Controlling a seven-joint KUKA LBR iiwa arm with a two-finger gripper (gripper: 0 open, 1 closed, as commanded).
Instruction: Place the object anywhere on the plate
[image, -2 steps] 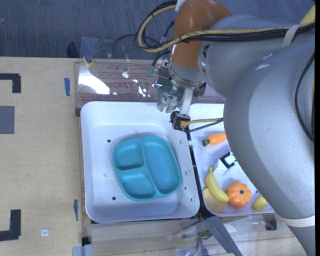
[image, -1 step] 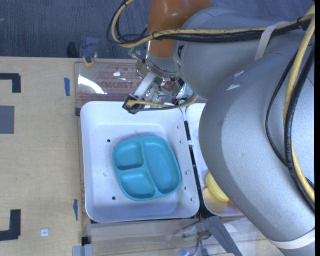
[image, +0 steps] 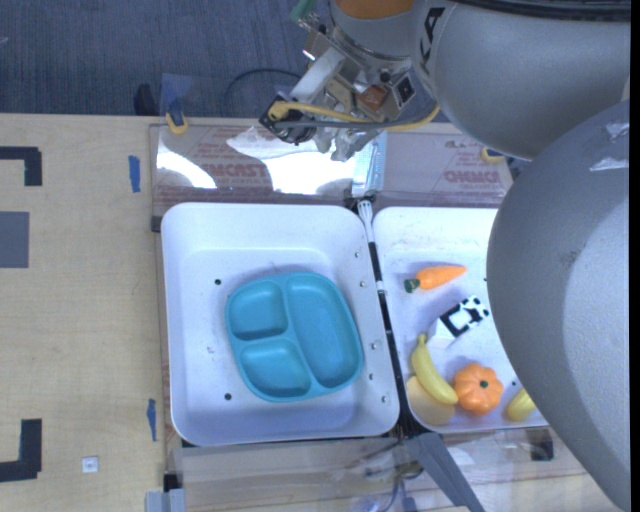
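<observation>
- Camera view, from above the surface (image: 70, 300): two shallow white bins sit side by side, the left bin (image: 190, 330) and the right bin (image: 395, 240) touching along a dark seam in the middle.
- In the left bin lies a blue plate (image: 295, 335) with three compartments, tilted a little, nothing resting on it.
- In the right bin, a small carrot (image: 438, 276) lies toward the far side, its green end pointing left.
- Just nearer than the carrot sits a black-and-white block (image: 464, 316).
- Near the front of that bin, a banana (image: 433, 374) curves beside an orange pumpkin (image: 478, 388); the two look to be touching.
- A yellow piece (image: 520, 405) peeks out at the right, half hidden by the arm.
- The big grey arm (image: 570, 300) covers much of the right bin.
- The tool (image: 345, 140) hangs beyond the far rim of the bins, roughly over the seam, above a shiny strip of cardboard (image: 260, 165).
- From here I cannot tell how the tool is set, wide or narrow; cables and fittings clutter it.
- Blue tape marks (image: 134, 172) dot the surface on the left.
</observation>
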